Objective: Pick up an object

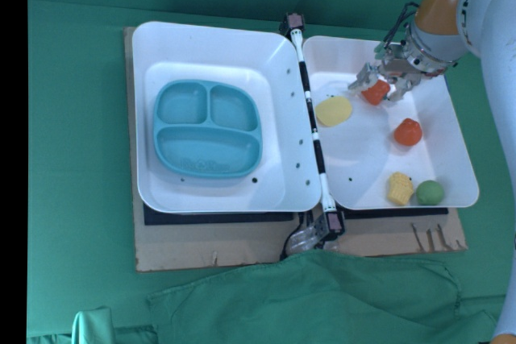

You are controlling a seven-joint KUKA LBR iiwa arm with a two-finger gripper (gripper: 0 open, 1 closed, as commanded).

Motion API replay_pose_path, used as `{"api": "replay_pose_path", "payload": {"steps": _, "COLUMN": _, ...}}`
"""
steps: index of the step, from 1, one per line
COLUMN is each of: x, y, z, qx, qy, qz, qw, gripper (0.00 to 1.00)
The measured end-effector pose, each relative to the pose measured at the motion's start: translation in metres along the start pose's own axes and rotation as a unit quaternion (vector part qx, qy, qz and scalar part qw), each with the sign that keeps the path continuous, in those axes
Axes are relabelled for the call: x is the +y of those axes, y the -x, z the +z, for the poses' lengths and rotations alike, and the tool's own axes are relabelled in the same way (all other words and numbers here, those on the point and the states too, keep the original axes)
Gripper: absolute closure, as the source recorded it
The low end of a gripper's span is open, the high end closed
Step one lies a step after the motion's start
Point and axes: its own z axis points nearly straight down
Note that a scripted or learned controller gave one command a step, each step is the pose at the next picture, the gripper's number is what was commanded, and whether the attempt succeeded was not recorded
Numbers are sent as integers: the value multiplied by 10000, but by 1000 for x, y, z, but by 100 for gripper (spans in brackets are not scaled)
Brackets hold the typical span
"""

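My gripper hangs over the back of the right bin, fingers pointing down and left. An orange-red piece sits between its two fingers, which are shut on it. A yellow oval piece lies just left of the gripper on the bin floor. A second orange-red piece rests to the right, below the gripper. At the bin's front right corner lie a yellow corn cob and a green ball.
The left bin holds a teal divided plate. A black-and-white bar runs between the bins. Green cloth is bunched in front of the bench.
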Motion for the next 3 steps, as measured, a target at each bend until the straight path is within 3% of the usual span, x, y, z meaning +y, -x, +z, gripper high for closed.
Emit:
{"api": "replay_pose_path", "payload": {"steps": 1, "x": 2, "y": 2, "z": -15, "qx": -21, "qy": 61, "qz": 12, "qw": 10000, "gripper": 100}}
{"api": "replay_pose_path", "payload": {"steps": 3, "x": -1, "y": 13, "z": -148, "qx": 3, "qy": 20, "qz": 1, "qw": 10000, "gripper": 100}}
